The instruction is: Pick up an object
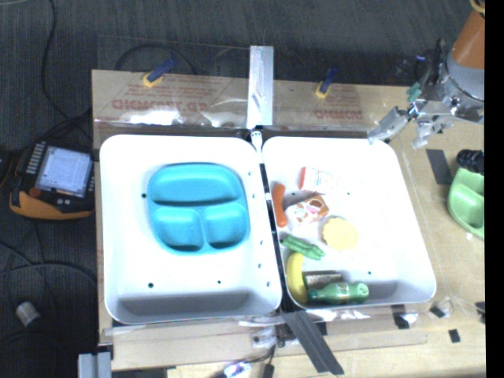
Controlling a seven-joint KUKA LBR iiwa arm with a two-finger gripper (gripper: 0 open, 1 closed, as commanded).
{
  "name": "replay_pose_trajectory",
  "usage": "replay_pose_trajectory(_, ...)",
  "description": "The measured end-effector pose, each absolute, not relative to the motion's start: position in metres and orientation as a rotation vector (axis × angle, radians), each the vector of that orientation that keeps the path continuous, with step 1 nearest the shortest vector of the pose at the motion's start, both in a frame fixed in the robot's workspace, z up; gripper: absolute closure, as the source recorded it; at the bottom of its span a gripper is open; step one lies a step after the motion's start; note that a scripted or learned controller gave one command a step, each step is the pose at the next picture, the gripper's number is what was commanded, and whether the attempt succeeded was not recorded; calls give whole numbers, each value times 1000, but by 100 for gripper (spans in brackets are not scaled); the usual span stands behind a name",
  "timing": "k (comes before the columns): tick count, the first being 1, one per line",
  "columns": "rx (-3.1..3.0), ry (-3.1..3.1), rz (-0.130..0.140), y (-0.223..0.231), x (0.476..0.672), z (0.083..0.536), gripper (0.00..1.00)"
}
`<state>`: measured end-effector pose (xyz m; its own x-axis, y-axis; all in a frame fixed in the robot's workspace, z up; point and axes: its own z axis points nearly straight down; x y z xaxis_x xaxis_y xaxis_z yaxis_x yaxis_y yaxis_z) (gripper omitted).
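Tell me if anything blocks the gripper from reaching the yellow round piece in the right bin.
Nothing visible does. The gripper is above the right bin's far right corner, and the yellow round piece lies uncovered, with bare bin floor between them. A small white-and-red item lies close on its left.

The one camera was fixed high above the bench (441, 235) and looked down at a slant. Both white bins lay fully in its frame, the left bin (126, 211) and the right bin (394, 211), side by side. It stood far enough back that dark floor (47, 46) showed behind and left.
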<state>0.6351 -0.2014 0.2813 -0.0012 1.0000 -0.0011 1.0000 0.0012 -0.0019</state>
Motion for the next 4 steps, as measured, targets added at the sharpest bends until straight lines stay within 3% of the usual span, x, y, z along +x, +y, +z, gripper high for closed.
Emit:
replay_pose_trajectory(1, -2487, -1913, 5, -159, 570, 215, 0)
replay_pose_trajectory(2, -2534, -1848, 7, -120, 521, 115, 0)
replay_pose_trajectory(3, -2247, -2203, -6, -173, 544, 89, 0)
replay_pose_trajectory(4, -2247, -2203, -6, -172, 544, 97, 100)
